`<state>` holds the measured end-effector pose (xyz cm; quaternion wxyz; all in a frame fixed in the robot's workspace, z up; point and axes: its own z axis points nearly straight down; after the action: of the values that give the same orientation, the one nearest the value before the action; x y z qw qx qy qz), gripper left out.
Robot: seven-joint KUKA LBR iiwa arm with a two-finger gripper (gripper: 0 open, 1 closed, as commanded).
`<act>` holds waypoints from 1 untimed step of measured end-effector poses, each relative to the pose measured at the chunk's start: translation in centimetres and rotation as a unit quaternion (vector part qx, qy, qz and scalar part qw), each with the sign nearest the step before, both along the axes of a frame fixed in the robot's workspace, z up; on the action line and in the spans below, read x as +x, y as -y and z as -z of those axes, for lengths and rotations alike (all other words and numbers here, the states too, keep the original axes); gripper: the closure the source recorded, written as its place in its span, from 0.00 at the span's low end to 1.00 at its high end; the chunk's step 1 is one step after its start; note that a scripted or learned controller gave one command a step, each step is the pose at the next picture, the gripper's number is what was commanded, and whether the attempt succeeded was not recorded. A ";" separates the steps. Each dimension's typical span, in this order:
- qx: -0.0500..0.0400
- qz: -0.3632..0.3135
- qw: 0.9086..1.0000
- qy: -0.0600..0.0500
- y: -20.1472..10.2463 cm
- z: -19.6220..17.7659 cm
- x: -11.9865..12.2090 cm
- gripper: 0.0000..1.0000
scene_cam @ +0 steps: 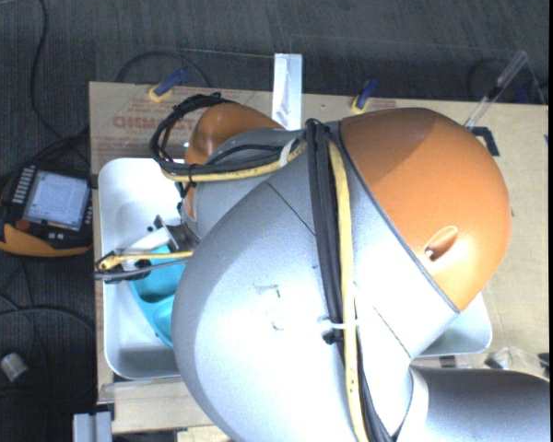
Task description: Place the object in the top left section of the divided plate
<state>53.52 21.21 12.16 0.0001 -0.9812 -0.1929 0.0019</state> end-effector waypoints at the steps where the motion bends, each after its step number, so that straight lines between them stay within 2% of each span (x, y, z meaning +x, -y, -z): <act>1: -0.001 0.050 0.999 -0.001 5.9 -5.8 4.2 1.00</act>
<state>57.68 15.32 18.00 -0.0011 -0.9896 -0.1438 0.0030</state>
